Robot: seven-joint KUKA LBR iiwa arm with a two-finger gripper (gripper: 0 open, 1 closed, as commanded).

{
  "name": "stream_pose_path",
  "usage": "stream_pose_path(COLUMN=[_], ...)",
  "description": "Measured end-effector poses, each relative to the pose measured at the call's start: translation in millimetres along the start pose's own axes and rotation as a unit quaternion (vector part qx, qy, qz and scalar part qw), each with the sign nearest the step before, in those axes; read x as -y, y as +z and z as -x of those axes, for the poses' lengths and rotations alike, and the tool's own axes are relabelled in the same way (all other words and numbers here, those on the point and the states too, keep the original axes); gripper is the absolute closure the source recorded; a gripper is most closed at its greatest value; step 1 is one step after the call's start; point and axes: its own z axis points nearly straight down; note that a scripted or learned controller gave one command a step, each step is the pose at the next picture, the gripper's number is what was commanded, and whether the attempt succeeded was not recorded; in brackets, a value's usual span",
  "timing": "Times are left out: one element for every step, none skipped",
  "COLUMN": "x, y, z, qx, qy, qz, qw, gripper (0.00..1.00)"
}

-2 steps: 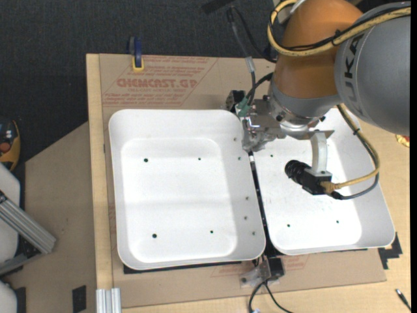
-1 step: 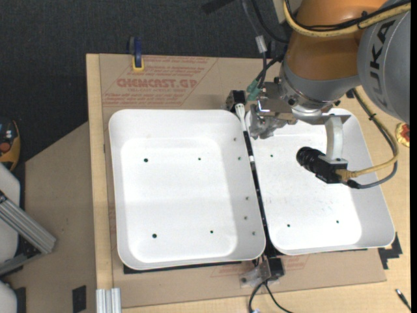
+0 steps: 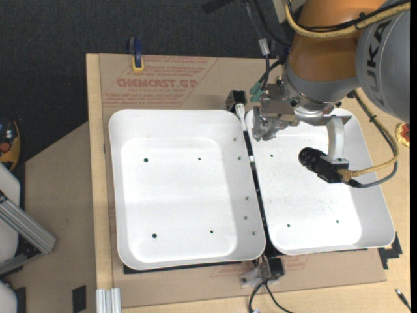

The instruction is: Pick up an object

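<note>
Overhead, the grey arm [image 3: 339,38] reaches in from the right; its gripper [image 3: 266,128] sits low at the far left corner of the right bin [image 3: 326,233], beside the left bin [image 3: 176,240]; whether it is parted or closed cannot be told; no loose object is discernible.

This looks like a robot lab. A big grey and orange robot arm [image 3: 339,38] reaches in from the right, with black and yellow cables looped around it. Two white bins sit side by side, the left bin [image 3: 179,188] and the right bin [image 3: 326,220], on a brown board [image 3: 163,77] with red printed letters. A small blue and yellow clamp [image 3: 136,54] holds the board at its far edge. Dark carpet [image 3: 58,18] covers the floor. A metal rail [image 3: 26,223] lies at the left.
</note>
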Motion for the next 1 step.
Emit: stream_pose_path(x=[-18.8], y=[-135.0], z=[-44.0], qx=[-0.002], qy=[-0.003], qz=[0.009], qw=[1.0000], gripper=[1.00])
